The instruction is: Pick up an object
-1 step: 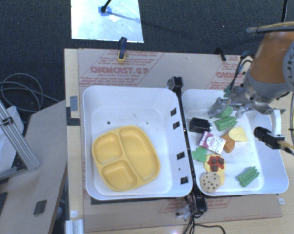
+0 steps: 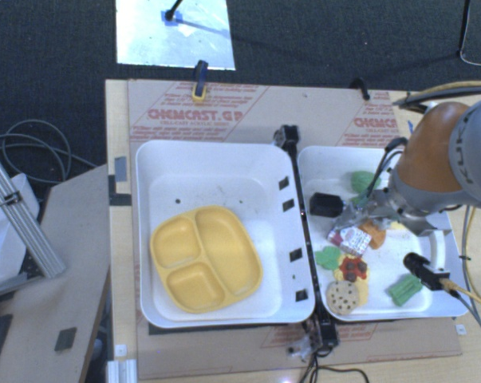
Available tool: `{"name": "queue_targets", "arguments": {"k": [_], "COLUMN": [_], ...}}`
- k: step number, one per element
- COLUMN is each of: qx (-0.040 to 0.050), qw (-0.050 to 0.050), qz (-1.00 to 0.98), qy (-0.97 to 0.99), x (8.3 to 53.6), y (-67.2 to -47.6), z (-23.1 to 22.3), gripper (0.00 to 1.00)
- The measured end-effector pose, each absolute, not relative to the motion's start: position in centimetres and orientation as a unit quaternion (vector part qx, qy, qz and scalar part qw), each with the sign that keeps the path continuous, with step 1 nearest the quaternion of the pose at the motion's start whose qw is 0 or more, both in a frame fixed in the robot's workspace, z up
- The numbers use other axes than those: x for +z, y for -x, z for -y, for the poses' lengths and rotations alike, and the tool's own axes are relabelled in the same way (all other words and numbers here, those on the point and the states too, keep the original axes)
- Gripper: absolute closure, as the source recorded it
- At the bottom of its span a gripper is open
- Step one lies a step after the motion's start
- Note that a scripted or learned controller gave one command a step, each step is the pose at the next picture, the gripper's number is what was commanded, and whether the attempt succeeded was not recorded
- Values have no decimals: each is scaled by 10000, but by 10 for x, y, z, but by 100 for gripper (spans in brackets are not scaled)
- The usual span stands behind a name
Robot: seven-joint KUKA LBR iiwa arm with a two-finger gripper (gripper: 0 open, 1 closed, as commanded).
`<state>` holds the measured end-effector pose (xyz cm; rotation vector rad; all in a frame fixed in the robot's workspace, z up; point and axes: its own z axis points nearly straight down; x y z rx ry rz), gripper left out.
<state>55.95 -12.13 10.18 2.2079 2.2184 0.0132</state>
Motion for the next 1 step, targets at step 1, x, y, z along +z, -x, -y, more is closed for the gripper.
{"name": "queue_targets", "arguments": {"k": [1], "qx": [57], "qw": [88], "qz": [-7092], "qy": [-7049], "x": [252], "y": [-598], "z": [123], "gripper": [0]}}
